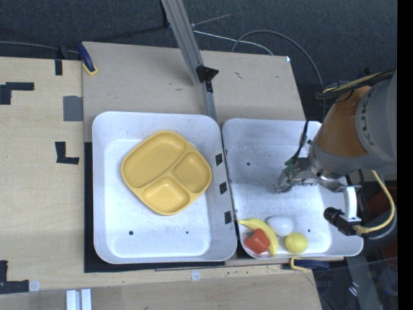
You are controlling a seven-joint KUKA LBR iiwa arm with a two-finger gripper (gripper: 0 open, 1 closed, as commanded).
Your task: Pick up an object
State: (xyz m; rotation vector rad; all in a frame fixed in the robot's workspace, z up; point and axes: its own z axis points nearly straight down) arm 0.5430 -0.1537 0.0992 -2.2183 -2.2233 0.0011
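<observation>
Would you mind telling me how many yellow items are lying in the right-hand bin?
2: a banana along the near edge, curled round a red piece, and a small yellow ball to its right, past a white ball. The arm may hide others.

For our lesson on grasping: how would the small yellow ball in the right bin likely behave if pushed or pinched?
The yellow ball looks round and smooth, so it would probably roll when nudged. It sits near the bin's front wall, which may stop it. It may slip from a pinch.
</observation>
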